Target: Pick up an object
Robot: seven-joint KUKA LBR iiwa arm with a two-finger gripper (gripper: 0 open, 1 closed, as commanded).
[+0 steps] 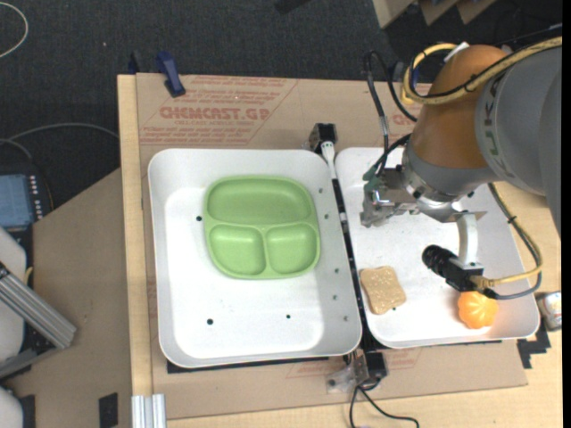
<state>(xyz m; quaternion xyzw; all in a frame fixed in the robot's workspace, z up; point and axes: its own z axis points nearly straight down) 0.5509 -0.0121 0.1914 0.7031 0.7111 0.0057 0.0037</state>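
Cracker (pixel 382 289) is lying flat in the right bin (pixel 419 326), toward the near left corner, just beside the rim where the two bins are meeting. It's looking tan and grainy, a roughly square slab with rounded corners. One orange (pixel 475 310) is sitting in the same bin, near the front right corner and well apart from the cracker; it's lumpy, round and a bit shiny. So that's two small things in that bin, one of each.

One plate (pixel 262 226) is lying in the left bin (pixel 169 266), toward the back. It's pale green, smooth, matte plastic by the look of it, a rounded rectangle split into three wells: one long one at the back, two smaller ones in front. Three little dark dots are showing on that bin's white floor.

Gripper (pixel 379 205) is hanging over the back left part of the right bin, metal and boxy, well apart from the cracker and the orange. I'm not managing to make out how wide it's spread or whether it's got anything.

Both bins are sitting on brown cardboard (pixel 134 239) with red print reading "CHEMCAST"; the smaller lines are coming out too tiny to read.
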